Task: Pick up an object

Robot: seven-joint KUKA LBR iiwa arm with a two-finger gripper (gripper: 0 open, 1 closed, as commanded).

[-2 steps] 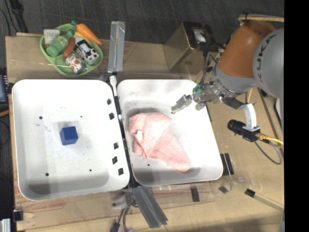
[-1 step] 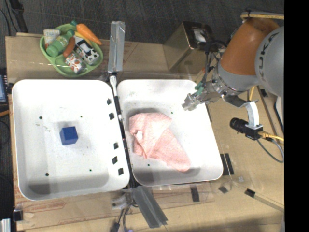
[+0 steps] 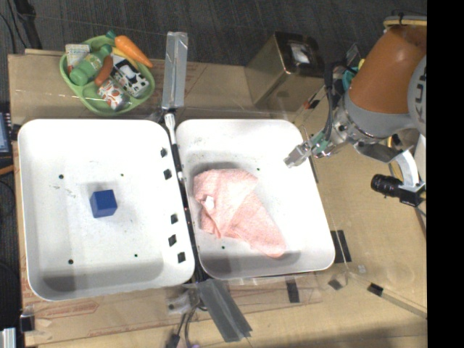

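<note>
A crumpled pink cloth lies in the right bin, toward its near left side. A small blue cube sits in the left bin, left of centre. My gripper hangs over the right bin's far right edge, above and to the right of the cloth and well apart from it. Nothing shows between its fingers.
A green bowl of toy food stands behind the left bin. A tan box sits behind the right bin. A metal divider with black clips runs between the bins. Bare bench lies to the right.
</note>
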